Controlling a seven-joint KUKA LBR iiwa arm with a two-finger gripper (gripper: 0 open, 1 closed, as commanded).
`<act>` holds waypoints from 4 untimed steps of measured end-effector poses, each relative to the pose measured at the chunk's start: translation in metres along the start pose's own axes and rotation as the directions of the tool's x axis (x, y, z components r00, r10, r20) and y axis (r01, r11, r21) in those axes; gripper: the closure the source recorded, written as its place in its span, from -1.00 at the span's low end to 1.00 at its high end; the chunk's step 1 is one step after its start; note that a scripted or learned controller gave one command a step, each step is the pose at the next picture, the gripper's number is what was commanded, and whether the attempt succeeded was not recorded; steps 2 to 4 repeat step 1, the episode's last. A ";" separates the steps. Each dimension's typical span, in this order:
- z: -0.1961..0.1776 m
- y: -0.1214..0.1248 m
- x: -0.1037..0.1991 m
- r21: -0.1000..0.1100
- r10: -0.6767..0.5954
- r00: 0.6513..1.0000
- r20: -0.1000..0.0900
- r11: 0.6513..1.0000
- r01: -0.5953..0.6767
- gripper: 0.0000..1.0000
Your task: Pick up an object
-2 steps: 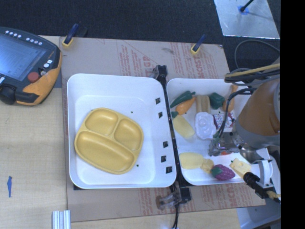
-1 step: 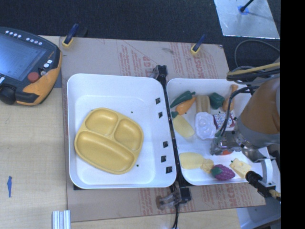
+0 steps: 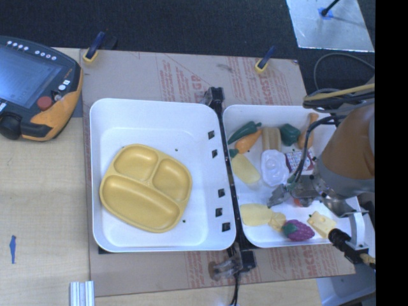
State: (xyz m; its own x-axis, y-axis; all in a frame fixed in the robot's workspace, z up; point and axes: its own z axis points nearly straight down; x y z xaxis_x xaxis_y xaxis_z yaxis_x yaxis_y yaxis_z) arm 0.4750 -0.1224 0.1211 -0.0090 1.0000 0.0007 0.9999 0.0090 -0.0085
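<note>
The pincer (image 3: pixel 280 196) is seen low inside the right bin (image 3: pixel 255 236), at the end of the grey arm (image 3: pixel 347 155) that reaches in from the right; whether it is spread or pressed together cannot be told, since its tip is dark and small against the clutter, and nothing can be said to be pinched. The right bin is taken as the landmark. The nearest candidates are judged to be the clear plastic piece (image 3: pixel 273 167), touching or just above the pincer toward the bin's far wall, and the pale yellow item (image 3: pixel 258 215), just below the pincer toward the bin's near wall, its long axis running roughly along that wall. A purple item (image 3: pixel 297 230) lies at the near wall, right of the yellow one, and an orange carrot (image 3: pixel 248 141) with green tops lies near the bin's far left corner. To the left of the right bin stands the left bin (image 3: pixel 102 116), in which a yellow divided plate (image 3: pixel 145 187) rests. Both bins are borne by a cardboard-covered surface (image 3: pixel 178 75); beyond the left bin a control pendant (image 3: pixel 38 88) lies on it, and dark floor is seen behind.
</note>
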 end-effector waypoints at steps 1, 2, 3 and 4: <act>0.030 0.061 -0.018 -0.010 0.004 1.000 0.002 1.000 -0.004 -1.00; 0.030 0.061 -0.018 -0.010 0.004 1.000 0.002 1.000 -0.004 -1.00; 0.030 0.061 -0.018 -0.010 0.004 1.000 0.002 1.000 -0.004 -1.00; 0.030 0.061 -0.018 -0.010 0.004 1.000 0.002 1.000 -0.004 -1.00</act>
